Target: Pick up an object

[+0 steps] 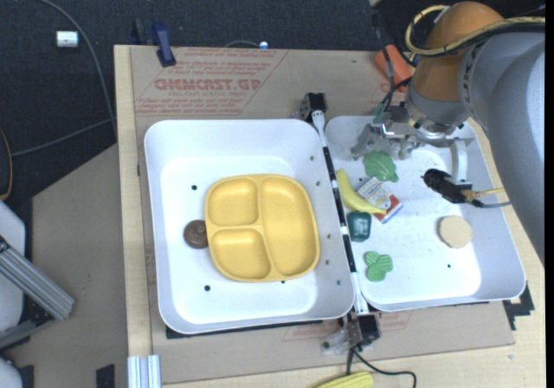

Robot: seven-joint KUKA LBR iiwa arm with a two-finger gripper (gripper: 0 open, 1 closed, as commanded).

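My tool point(387, 142) hangs low in the right bin point(485, 278), just above a green object point(380, 166); I cannot tell its grip.

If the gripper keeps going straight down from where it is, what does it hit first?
Most likely the green leafy toy in the right bin. The gripper hangs just above it, pointing down. From one slanted view depth is unclear, so it may land slightly behind the toy on the bin floor.

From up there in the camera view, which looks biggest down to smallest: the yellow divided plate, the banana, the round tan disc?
1. Yellow divided plate, by far the largest.
2. Banana.
3. Round tan disc, though it looks close to the banana overall.
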